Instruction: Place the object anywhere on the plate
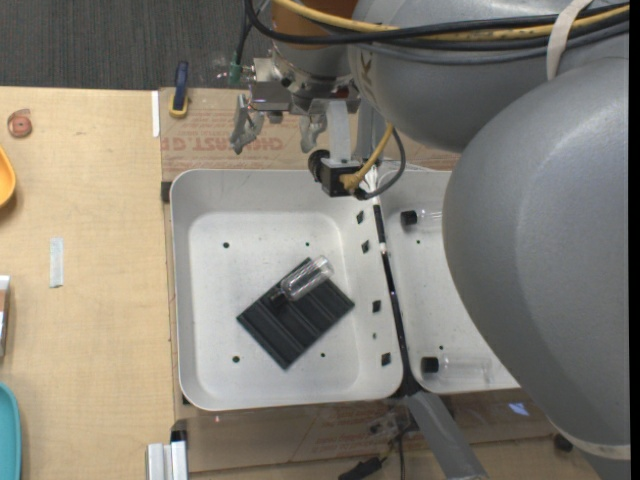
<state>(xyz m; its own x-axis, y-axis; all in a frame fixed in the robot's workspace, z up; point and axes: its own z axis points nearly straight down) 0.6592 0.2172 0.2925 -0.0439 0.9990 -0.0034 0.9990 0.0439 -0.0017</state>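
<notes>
A ridged plate (296, 322) lies in the left bin (200, 368), a small object (305, 277) resting on its far corner. The hand (278, 133) hangs beyond that bin's far rim.

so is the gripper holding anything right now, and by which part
Nothing is held. The gripper hangs open above the bin's far rim, while the clear object lies on the black plate in the left bin.

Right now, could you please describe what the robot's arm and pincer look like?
The arm is bulky, rounded and glossy grey. Black and yellow cables run along it, and a pale strap wraps one link. The pincer is small, of grey metal, with two thin fingers.
</notes>
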